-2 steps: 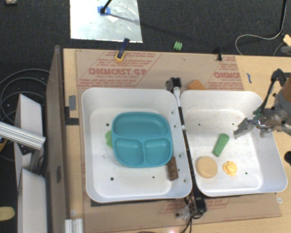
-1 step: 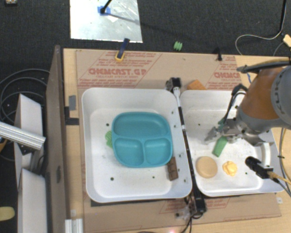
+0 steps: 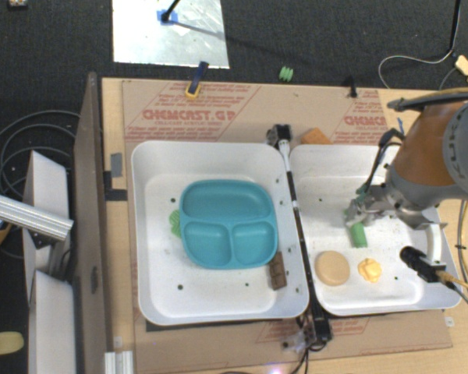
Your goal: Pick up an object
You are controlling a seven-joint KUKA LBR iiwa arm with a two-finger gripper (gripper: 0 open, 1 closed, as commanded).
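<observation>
One green block (image 3: 359, 235) is seen in the right bin (image 3: 327, 170), just below the hand (image 3: 362, 211), which hangs right over it; whether the hand is apart or together cannot be told. Nearby, toward the bin's front, a tan round piece (image 3: 332, 267) and a small yellow object (image 3: 369, 269) are lying. A teal divided tray (image 3: 228, 223) is set in the left bin (image 3: 152, 209).
</observation>
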